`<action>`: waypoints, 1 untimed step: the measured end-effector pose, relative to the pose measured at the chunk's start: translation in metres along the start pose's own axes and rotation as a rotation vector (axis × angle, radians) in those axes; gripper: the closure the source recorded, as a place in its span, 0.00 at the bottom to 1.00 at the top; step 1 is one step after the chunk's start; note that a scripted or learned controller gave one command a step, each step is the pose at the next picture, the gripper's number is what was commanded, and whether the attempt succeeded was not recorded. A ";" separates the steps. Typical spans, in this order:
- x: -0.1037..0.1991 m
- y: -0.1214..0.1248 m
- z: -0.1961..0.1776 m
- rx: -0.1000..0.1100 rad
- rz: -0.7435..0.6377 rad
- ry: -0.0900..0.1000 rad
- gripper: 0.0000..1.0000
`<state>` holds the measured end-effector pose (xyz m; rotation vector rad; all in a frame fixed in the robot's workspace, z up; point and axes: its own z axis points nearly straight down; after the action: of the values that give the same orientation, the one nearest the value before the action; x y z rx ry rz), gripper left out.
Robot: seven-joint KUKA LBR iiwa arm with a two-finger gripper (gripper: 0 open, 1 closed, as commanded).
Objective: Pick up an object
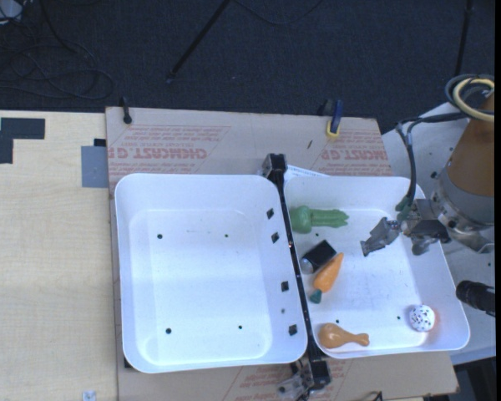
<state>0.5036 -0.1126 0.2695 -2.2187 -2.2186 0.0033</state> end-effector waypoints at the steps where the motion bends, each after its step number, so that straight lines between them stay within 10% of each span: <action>1: -0.004 0.081 -0.173 -0.023 -0.003 -0.006 0.00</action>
<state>0.5855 -0.1165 0.4418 -2.2296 -2.2364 -0.0153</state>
